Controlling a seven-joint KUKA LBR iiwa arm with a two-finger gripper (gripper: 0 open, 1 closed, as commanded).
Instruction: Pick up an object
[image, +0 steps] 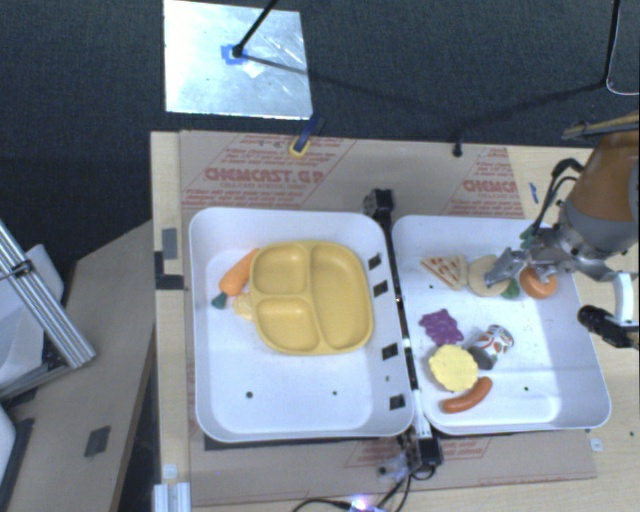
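Camera view: tool (512, 272) low in right bin (590, 400), finger state impossible to tell, hovering beside orange slice (541, 285) and tan round piece (485, 275); nothing visibly held, pick-up still pending.

Evenly and brightly lit from overhead. Soft, short shadows along the white bins (300, 420); strong glare off the metal sheet (238, 58) at twelve o'clock. Slightly soft overall, colours washed; dim, grainy carpet (80, 120) toward ten o'clock.
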